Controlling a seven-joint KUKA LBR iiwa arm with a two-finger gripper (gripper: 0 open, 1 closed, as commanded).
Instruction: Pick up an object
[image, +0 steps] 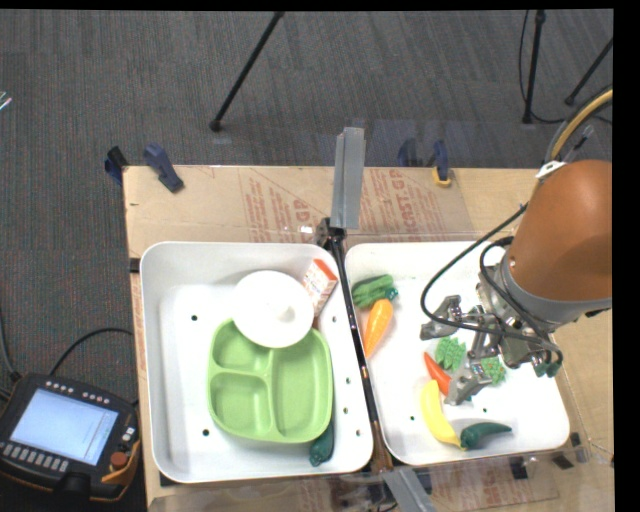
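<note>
The arm (560, 240) reaches in from the right and hangs over the right bin (400, 445), its gripper (478, 362) pointing down at a green leafy toy (452, 351); whether the fingers are parted or closed cannot be made out, and the wrist hides that bin's far right. Just below the gripper lie a banana (437, 415), a red pepper (437, 372) and a dark green pepper (485, 433). To its left lies a carrot (376, 325); further left, a green tray (270, 390).

Plate (273, 308) on tray (270, 390), left bin (165, 400); banana (436, 415) right bin (540, 410).
</note>
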